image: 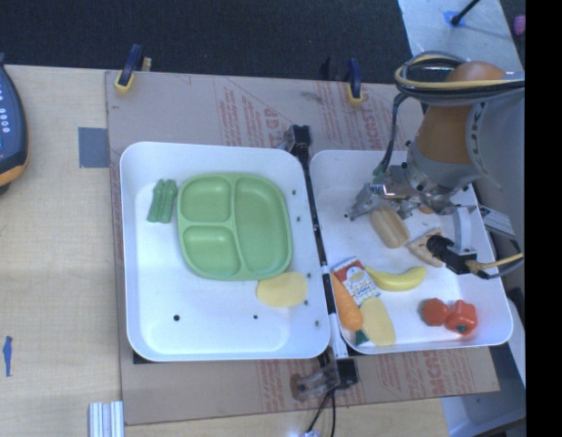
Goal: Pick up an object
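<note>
My gripper hangs over the upper part of the right bin, under the arm's orange band. Just below it lies a tan bread-like piece; I cannot tell whether the two touch. Further down the same bin I see a yellow banana, a small printed carton, an orange carrot, a pale yellow piece and a red pepper. A second tan piece lies partly under a black part of the arm.
The left bin holds a green divided plate, a green bean pod and a yellow chip-like piece. A pendant rests at the bench's far left. Clamps hold the board at the back.
</note>
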Controlling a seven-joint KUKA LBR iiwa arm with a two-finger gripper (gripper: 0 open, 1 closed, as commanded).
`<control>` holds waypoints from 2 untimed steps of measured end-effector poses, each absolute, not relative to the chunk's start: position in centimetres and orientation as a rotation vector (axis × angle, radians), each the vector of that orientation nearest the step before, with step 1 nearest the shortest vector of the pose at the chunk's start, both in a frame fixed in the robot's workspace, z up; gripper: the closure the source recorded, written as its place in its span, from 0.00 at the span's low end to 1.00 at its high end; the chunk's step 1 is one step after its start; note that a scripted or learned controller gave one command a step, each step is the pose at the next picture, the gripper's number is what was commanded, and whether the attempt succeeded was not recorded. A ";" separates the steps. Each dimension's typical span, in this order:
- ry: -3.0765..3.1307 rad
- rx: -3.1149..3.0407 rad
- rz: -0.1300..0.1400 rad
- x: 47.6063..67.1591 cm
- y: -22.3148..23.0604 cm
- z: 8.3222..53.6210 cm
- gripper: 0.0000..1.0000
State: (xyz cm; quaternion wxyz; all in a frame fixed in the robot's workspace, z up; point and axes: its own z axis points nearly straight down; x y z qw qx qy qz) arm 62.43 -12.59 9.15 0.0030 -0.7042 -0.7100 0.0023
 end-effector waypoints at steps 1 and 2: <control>-2.225 -2.219 0.002 63.7 -14.6 9.2 0.00; -2.222 -2.215 0.006 62.5 -15.0 9.2 0.00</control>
